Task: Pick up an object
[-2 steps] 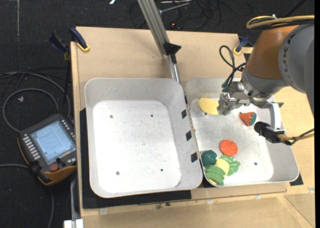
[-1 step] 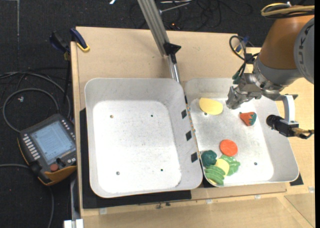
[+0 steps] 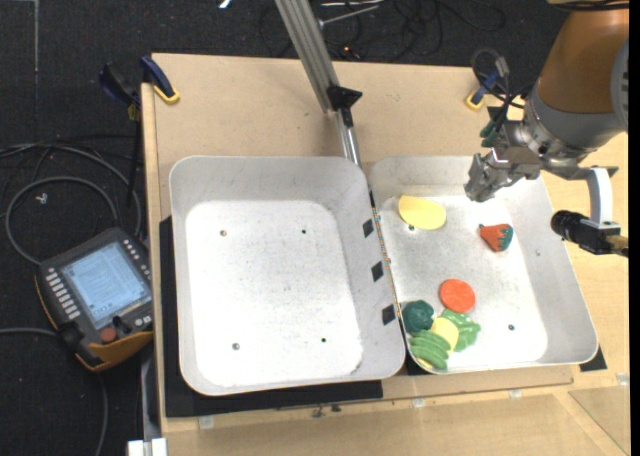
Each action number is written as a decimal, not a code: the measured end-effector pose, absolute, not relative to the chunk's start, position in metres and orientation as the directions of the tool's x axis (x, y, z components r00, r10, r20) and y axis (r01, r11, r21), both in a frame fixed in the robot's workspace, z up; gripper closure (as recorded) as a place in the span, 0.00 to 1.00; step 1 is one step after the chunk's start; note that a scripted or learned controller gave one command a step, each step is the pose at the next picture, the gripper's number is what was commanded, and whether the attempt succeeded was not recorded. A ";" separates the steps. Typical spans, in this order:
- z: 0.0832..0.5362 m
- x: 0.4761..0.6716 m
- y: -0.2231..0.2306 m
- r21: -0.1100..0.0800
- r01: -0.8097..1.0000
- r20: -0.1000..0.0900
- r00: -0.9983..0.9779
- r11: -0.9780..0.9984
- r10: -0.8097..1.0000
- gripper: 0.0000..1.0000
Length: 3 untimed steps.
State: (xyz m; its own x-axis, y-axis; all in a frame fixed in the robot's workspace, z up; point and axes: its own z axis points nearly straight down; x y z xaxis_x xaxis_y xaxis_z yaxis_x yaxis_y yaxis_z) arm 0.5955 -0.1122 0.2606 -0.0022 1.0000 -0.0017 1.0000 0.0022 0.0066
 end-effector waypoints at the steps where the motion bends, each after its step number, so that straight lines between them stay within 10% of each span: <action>1: 0.259 0.610 -0.051 0.002 1.000 0.001 -0.009 0.009 1.000 1.00; 3: 0.236 0.627 0.049 0.000 1.000 0.001 -0.008 0.008 1.000 1.00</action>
State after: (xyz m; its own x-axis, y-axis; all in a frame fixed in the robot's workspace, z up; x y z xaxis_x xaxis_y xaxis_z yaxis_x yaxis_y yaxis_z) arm 0.6268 0.0492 0.2357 -0.0084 1.0000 0.0011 1.0000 0.0084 0.0002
